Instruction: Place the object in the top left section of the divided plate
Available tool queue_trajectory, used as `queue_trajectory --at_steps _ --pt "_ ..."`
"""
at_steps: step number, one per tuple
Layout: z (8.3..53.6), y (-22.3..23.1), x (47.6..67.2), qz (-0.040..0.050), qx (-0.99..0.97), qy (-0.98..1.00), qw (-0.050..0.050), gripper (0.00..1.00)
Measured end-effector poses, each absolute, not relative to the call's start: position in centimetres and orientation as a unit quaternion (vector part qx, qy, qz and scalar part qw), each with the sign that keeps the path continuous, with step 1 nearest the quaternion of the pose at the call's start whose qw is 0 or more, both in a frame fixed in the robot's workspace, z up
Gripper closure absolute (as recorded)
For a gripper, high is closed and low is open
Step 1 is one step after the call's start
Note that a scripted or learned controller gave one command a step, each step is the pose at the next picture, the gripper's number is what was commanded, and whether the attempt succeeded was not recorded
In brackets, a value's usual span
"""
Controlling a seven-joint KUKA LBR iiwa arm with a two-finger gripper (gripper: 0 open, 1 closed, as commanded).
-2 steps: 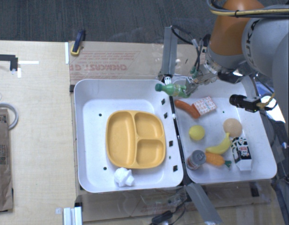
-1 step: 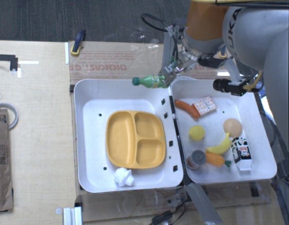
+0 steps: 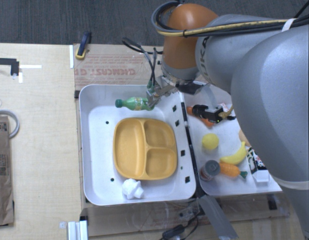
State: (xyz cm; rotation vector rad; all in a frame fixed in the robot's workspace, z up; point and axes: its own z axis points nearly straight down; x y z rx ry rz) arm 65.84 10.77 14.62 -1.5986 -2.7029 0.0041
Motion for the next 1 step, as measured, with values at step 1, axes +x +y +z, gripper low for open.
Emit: queue_trajectory --at_steps 1 --pt "10.78 15.37 58.72 -0.0116 -0.517 -0.856 -0.012 1.00"
